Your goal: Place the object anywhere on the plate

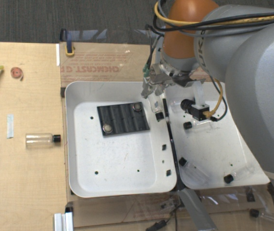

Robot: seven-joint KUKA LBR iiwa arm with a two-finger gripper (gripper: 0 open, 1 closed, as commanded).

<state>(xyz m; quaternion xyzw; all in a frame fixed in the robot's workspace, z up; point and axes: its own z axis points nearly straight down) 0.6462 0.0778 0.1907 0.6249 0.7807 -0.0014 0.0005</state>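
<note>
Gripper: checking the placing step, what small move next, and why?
Probably a short shift leftward in view, over the dark plate. The gripper hangs near the left bin's right wall, just beyond the plate's upper right corner, not above it.

It looked like a robotics lab: a wooden bench [21, 177] carried two white bins [113, 177] under a big grey arm [252, 81].

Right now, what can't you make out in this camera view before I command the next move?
- Gripper: fingers blurred against the bin rim; open or shut unclear.
- Right bin: far side covered by the arm.
- Dark plate: two small round pieces on it too small to identify.
</note>
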